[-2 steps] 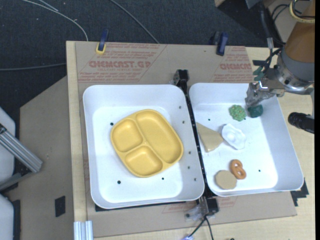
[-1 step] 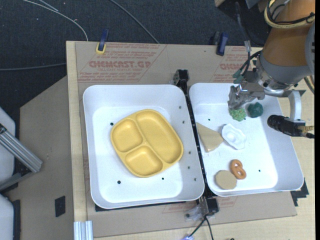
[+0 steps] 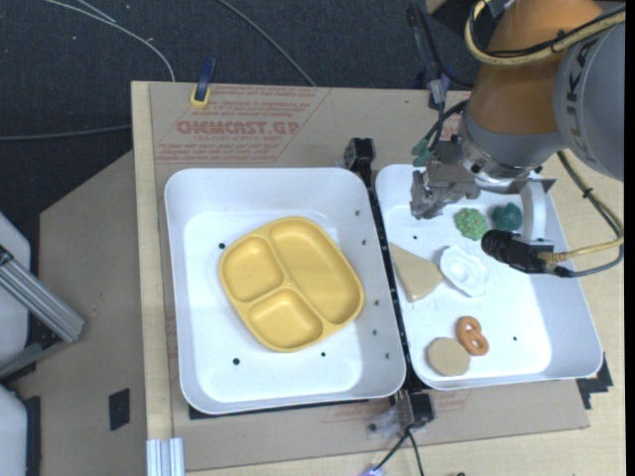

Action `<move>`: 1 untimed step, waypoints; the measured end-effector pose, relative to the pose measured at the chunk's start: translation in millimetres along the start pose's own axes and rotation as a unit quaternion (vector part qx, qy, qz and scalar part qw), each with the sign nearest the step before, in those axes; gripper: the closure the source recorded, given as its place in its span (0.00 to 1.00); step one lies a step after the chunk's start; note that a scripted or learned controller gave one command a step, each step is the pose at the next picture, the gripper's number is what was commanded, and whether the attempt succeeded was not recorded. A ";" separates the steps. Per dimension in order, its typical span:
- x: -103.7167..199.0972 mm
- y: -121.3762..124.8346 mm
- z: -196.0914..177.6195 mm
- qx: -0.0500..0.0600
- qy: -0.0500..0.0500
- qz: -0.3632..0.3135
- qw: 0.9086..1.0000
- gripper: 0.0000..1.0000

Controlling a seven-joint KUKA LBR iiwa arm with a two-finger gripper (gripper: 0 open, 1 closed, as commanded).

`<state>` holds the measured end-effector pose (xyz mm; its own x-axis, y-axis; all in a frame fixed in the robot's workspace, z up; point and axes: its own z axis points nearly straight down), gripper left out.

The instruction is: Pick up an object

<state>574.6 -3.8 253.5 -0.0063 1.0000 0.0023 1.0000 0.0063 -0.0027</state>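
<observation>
Divided plate (image 3: 290,283) in left bin (image 3: 189,196). In right bin (image 3: 566,350): wedge (image 3: 415,274) at left edge, lumps (image 3: 472,223) far, pretzel (image 3: 472,334) & disc (image 3: 448,356) near. Gripper (image 3: 430,202) over far-left corner.

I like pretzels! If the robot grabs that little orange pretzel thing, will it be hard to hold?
Probably a little. The pretzel looks small, flat and stiff, so fingers may slip off. Its holes suggest it is light. It lies touching the tan round piece, which might shift too.

Glossy plastic yellow tray (image 3: 291,283)
</observation>
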 end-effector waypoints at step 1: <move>55.4 0.3 21.2 0.001 0.000 0.000 1.000 1.00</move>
